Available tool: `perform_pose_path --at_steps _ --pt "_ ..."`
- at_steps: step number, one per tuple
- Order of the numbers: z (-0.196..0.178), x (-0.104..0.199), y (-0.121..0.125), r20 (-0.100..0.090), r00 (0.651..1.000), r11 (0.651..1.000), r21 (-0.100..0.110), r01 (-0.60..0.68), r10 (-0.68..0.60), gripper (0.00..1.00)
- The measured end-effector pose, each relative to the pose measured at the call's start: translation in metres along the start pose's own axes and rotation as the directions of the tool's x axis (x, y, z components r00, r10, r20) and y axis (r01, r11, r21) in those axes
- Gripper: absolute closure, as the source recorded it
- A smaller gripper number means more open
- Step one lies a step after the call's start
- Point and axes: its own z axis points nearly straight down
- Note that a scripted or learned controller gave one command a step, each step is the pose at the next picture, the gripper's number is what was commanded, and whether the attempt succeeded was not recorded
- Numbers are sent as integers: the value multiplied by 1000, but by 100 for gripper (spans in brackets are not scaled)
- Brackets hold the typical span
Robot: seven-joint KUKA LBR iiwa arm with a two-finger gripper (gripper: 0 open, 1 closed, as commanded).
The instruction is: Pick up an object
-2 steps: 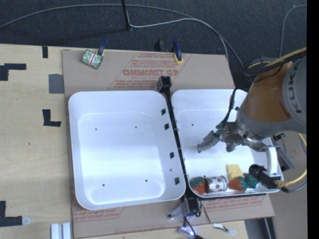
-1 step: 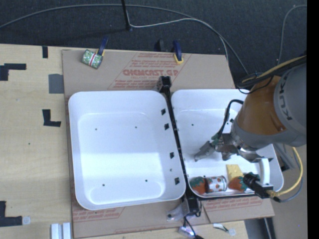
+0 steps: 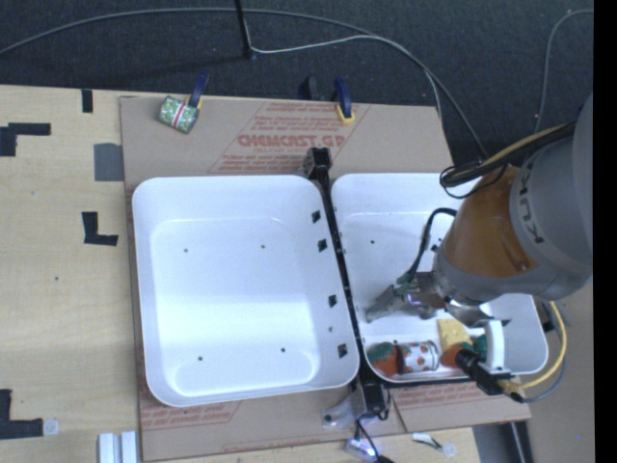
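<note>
My gripper (image 3: 381, 305) hangs over the right bin (image 3: 386, 201), fingers slightly apart, nothing between them. Nearest target, the red-and-white can (image 3: 418, 357), lies just below-right of my tips, long axis across the bin, against the near wall.

A small green-patterned block (image 3: 178, 114) lies at the upper left on a brown cardboard sheet (image 3: 280, 138) with red lettering. Blue and yellow clamps (image 3: 342, 101) grip its top edge. Black cables (image 3: 289, 41) cross the dark floor above.

Arm (image 3: 521, 230) hides part of right bin (image 3: 386, 201); yellow obj (image 3: 451, 332) partly covered.
</note>
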Motion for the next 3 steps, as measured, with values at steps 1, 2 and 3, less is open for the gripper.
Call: perform_pose_path --at_steps 1,2,3 --pt "-12 -1 0 1 1000 1000 -2 0 0 100" --pt "-53 -2 1 0 1000 1000 -3 0 0 100" --pt "-103 -11 -1 1 1000 1000 -4 -1 1 100"
